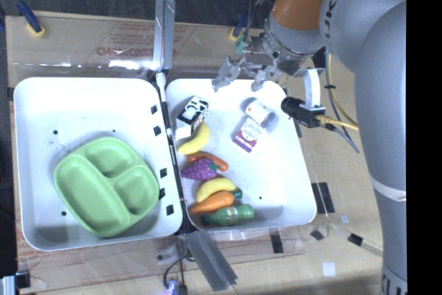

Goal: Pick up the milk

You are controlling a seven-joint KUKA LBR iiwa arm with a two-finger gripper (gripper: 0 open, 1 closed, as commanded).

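Looming large at right, my arm [373,45] hangs its gripper [243,74], fingers spread and holding nothing, above the right bin [293,176]; milk [250,128] lies just below it.

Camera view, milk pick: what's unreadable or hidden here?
- Print on the small white-and-purple milk carton: too small to read.
- Black-and-white patterned object at the right white bin's top left: too small to identify.
- Dark green vegetable: partly covered by the orange carrot.
- Purple grape bunch: partly overlapped by neighbouring toy food.
- Grey arm: cut off by the top and bottom edges.
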